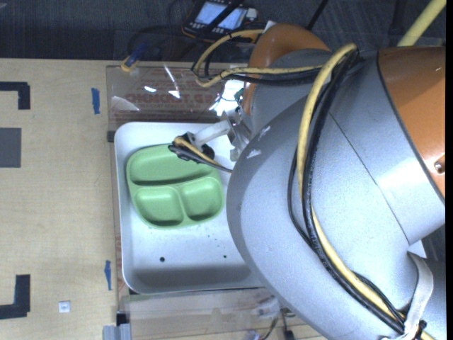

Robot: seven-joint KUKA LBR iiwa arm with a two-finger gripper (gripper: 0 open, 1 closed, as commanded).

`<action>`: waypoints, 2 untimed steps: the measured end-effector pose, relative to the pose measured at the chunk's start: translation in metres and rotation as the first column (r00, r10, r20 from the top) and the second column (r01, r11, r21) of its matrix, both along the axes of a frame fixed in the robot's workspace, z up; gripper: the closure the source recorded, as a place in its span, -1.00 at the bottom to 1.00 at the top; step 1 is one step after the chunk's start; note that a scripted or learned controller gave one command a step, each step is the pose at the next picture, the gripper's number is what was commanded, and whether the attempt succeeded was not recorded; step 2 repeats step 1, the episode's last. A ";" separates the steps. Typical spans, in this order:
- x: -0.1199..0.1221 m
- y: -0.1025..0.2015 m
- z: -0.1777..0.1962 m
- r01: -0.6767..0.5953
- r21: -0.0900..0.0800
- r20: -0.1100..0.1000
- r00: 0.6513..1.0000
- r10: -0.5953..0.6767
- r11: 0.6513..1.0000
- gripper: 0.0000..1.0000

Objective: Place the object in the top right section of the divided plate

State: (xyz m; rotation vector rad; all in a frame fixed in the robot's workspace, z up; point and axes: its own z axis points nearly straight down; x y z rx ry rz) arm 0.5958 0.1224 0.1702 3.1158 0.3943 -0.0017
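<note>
A green divided plate (173, 183) lies in the left white bin (177, 264). It has one long section on its far side and two smaller sections on its near side. My gripper (235, 129) hangs just beyond the plate's far right corner, above the bin's back edge. The grey arm (340, 190) reaches in from the right and covers the plate's right rim and the bin's right part. Nothing lies in the plate sections that I can see.
The bin floor in front of the plate bears a few small dark specks (162, 259). A clear plastic wall (159, 94) stands behind the bin. The wooden bench (56, 190) stretches to the left. A small screen device (216, 16) sits at the back.
</note>
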 end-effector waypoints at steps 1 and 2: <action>0.009 0.041 -0.054 -0.156 0.002 -0.004 0.988 0.156 0.988 -1.00; 0.009 0.041 -0.054 -0.156 0.002 -0.004 0.988 0.156 0.988 -1.00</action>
